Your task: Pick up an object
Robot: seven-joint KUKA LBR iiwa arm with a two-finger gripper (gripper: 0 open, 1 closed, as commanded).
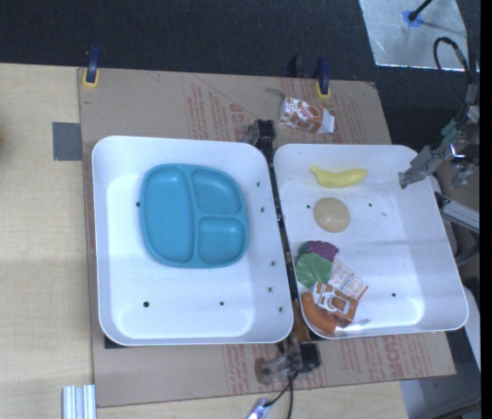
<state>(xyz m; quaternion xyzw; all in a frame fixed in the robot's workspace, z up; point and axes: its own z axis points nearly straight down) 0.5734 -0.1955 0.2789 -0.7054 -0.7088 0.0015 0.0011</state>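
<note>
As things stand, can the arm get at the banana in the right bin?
Probably yes. The banana lies alone near the far wall of the right bin, apart from the round tan item. The gripper sits at the bin's right rim, with bare floor between them.

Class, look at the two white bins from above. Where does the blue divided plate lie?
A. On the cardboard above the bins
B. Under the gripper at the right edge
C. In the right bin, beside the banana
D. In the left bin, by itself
D: the blue divided plate lies flat in the left bin, while the banana lies in the right bin.
</note>
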